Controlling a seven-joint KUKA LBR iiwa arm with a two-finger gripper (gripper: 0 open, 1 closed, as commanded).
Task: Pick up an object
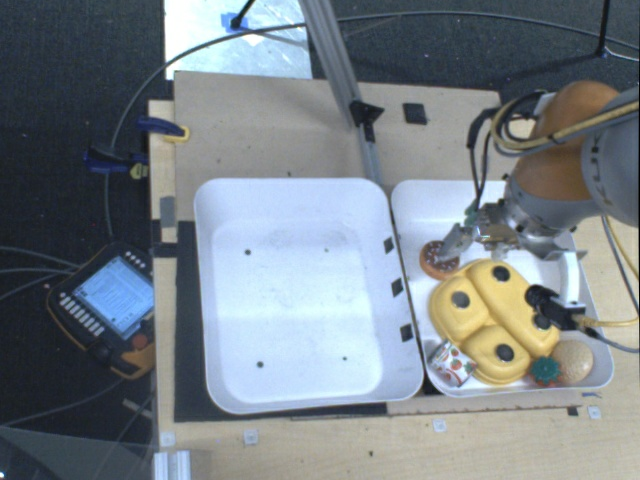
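Observation:
In the camera view the right bin (408, 204) holds a large yellow toy with black buttons (492, 318), a small round brown ring-shaped item (436, 259), a red-and-white patterned piece (452, 363), a tan ball (573, 361) and a small green thing (545, 370). My gripper (462, 236) reaches down into this bin from the right, its tip just above and right of the brown ring. Nothing shows between the fingers. The grey arm with its orange band (570, 128) hangs over the bin's far right side.
The left bin (290, 288) lies beside the right one on the brown bench. A grey pole (335, 58) slants across the bench's back. A teach pendant (105, 303) sits on the dark floor at left, with cables around.

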